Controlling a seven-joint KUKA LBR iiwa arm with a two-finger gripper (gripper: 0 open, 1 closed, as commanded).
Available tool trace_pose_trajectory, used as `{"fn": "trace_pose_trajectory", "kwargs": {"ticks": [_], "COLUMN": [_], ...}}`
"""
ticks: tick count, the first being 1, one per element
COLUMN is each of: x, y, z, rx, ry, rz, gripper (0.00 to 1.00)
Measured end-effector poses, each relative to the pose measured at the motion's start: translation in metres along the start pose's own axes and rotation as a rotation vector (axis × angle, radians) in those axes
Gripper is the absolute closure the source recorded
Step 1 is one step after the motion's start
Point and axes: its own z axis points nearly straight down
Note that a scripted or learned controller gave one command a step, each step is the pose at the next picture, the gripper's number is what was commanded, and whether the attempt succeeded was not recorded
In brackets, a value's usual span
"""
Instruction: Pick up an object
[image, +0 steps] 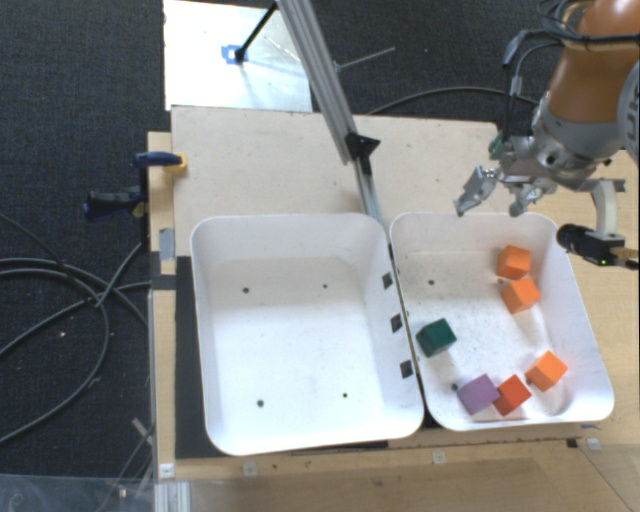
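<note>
blocks, six of them, all lie in the right bin (580, 300); landmark for positions is the green block (436, 337), which sits near the divider between the two bins. up and to the right of the green block: two orange blocks, upper one (514, 262) just above the lower one (520, 294), nearly touching. below and right of the green block: purple block (478, 393), touching a red-orange block (512, 393) on its far side, and beyond that another orange block (546, 370) close against the pair. hand (495, 196) hangs well above and right of the green block, over the bin's far rim, fingers spread apart, nothing between them. left bin (215, 330) sits left of the green block, across the divider. both bins rest on the table (270, 160).
</note>
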Motion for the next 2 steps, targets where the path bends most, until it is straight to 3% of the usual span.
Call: {"fn": "trace_pose_trajectory", "kwargs": {"ticks": [1,2], "x": [-0.076,-0.04], "y": [-0.014,-0.065], "z": [-0.016,-0.068], "rx": [-0.003,-0.005], "ry": [-0.005,-0.001], "rz": [0.01,-0.002], "gripper": [0.0,0.0]}}
